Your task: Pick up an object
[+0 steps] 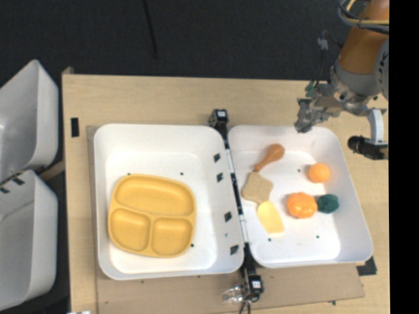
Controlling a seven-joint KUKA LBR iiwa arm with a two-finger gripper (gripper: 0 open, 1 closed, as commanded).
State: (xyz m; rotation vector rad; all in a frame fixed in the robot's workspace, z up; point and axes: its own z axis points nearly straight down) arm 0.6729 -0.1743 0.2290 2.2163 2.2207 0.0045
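Note:
The right bin (pixel 347 241) holds several small food toys: a brown drumstick (pixel 270 156), a tan bread slice (pixel 256 188), a pale yellow block (pixel 270 216), a small orange ball (pixel 319 173), an orange pepper-like fruit (pixel 301 205) and a dark green piece (pixel 327 203). My gripper (pixel 305 124) hangs over the back edge of the right bin, up and to the right of the drumstick, with nothing visible between its fingers. It is apart from all the toys.
The left bin (pixel 105 149) carries a yellow three-section plate (pixel 152 214). A black divider clip line runs between the bins. White chair-like shapes (pixel 26 120) stand at the far left. The arm's orange band (pixel 361 48) is at the top right.

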